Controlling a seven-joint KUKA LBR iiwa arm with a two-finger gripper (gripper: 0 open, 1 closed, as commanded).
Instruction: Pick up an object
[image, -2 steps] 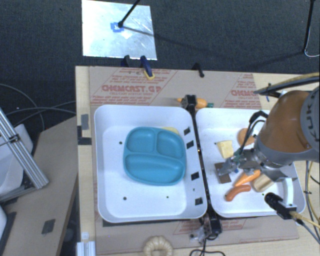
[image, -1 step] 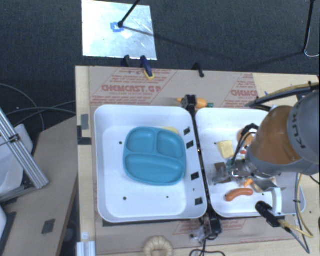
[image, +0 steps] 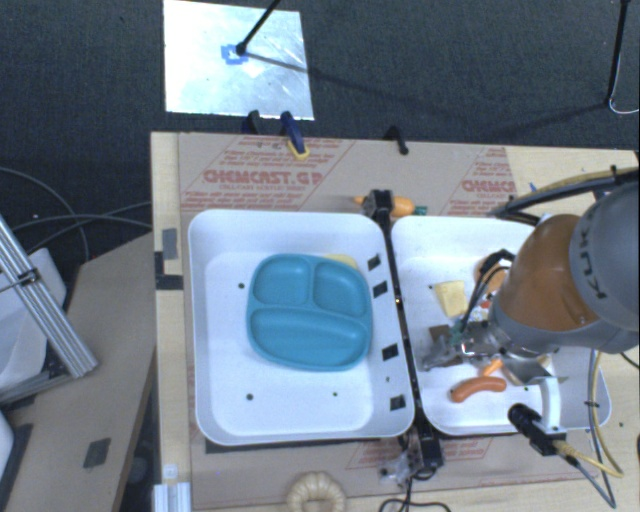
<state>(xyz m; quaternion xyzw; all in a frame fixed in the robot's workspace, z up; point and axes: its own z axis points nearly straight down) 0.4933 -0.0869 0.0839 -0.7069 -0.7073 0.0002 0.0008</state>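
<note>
Grey arm (image: 570, 280) reaches from right, bent low over right bin (image: 440, 240); fingers (image: 440, 350) state unclear, near orange object (image: 476, 388).

1. This is a robotics lab or test cell, not a home: a grey and orange industrial arm (image: 560, 290) fills the right of the frame, cables (image: 590, 455) trailing at lower right.
2. Two white bins (image: 215, 330) sit mid-frame on a bench sheeted with printed protective board (image: 260, 175), held by clamps (image: 292, 135) at upper centre.
3. Aluminium framing (image: 40, 310) stands at the left edge.
4. Dark carpet (image: 80, 100) covers the floor, with loose black cables (image: 60, 215) at left.
</note>
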